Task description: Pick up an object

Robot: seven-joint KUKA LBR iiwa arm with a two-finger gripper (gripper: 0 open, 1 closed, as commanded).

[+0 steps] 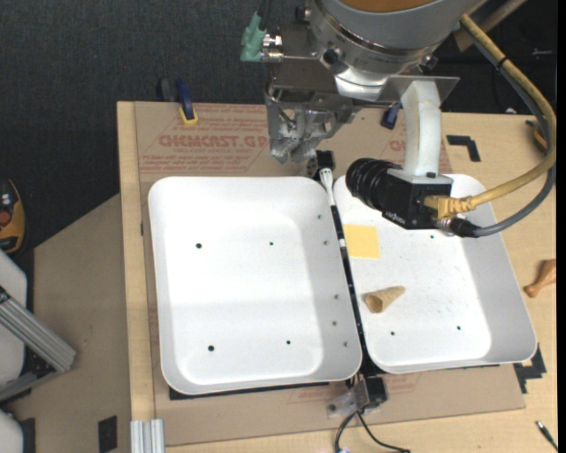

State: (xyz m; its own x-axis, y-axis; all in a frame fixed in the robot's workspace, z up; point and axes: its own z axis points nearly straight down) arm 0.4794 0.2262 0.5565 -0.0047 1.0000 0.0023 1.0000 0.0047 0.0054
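The arm enters at the top, above the far edge of the two bins. The gripper hangs over the cardboard just beyond the left bin; whether it is open or closed cannot be told, and nothing is seen in its hold. Two candidate objects lie in the right bin: a flat yellow square near the dividing edge, and a tan cone nearer the camera. They lie close together but apart. The cone likely offers the better grasp, since it stands proud of the floor. The gripper should be centred over the cone, set across its narrow width, and lowered clear of the black camera unit.
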